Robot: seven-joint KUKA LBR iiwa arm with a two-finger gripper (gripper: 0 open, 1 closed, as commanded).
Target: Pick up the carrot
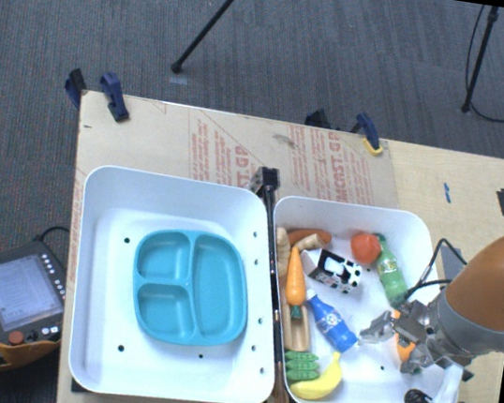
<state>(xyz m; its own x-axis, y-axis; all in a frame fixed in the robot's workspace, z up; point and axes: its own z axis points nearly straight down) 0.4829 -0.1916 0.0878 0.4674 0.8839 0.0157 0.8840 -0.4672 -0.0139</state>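
The carrot [296,277] is orange and lies lengthwise near the left wall of the right bin [418,233], between a wooden piece and a black-and-white cow toy [340,270]. My gripper [395,346] hangs low over the bin's right side, well to the right of the carrot and apart from it. Its fingers [376,331] stand open. A small orange thing [405,343] shows between them, and I cannot tell whether they touch it.
The right bin also holds a sausage [309,237], a tomato [365,249], a green bottle [391,273], a blue bottle [332,323], a banana [324,381] and green pea pods [300,362]. In the left bin [108,211] lies a blue divided plate [190,287].
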